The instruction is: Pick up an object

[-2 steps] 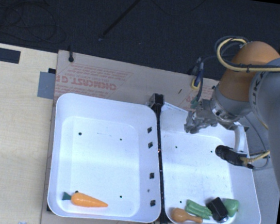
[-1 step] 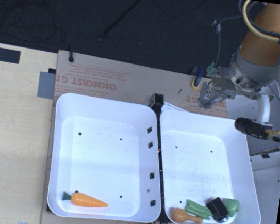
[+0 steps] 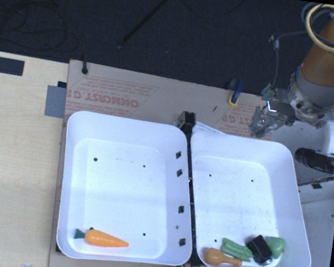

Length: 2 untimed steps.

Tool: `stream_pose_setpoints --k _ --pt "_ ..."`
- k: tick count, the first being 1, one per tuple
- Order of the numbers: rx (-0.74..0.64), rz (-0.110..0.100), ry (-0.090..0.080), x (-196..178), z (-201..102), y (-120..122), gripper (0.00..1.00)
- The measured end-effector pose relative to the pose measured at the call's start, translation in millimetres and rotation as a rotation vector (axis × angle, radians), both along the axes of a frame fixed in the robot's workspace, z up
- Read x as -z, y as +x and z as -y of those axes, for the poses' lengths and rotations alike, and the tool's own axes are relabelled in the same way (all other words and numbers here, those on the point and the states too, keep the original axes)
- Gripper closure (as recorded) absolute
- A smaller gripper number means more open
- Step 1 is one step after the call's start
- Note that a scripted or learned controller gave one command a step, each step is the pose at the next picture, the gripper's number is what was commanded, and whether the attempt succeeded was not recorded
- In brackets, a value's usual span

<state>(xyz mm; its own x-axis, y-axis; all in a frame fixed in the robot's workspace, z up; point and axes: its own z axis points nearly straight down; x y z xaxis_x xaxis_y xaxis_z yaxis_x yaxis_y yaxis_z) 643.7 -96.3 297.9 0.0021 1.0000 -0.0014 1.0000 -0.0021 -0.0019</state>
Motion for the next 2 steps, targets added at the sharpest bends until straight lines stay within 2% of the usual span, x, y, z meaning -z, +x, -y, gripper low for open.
stream_pose_setpoints --k 1,2 --pt "0.001 -0.001 0.001 -6.2 37.2 -27.2 1.00" --pt "0.001 0.002 0.000 -40.2 61.0 -60.1 1.00"
